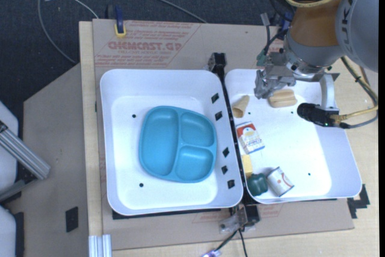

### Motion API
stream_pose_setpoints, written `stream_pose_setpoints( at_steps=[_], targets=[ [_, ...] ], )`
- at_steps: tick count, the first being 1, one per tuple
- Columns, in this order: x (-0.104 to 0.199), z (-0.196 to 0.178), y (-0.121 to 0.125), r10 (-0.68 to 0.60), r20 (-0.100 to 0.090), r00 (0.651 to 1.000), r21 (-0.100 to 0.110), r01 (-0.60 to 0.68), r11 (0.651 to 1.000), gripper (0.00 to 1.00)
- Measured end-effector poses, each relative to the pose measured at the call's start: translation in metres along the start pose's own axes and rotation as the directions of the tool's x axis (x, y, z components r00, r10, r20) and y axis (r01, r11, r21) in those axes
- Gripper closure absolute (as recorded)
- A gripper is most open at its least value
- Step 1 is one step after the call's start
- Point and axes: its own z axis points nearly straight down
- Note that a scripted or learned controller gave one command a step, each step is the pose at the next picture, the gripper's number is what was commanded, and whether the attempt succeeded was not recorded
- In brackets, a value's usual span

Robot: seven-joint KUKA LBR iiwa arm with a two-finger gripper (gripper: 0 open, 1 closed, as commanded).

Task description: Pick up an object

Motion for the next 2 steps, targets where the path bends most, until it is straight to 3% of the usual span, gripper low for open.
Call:
stream_pose_setpoints(
  at_steps=[2],
  targets=[
    [0.114, 0.013, 0.02, 0.002, 0.002, 1.0, -0.005, -0.002, 1.0, 1.0]
  ],
)
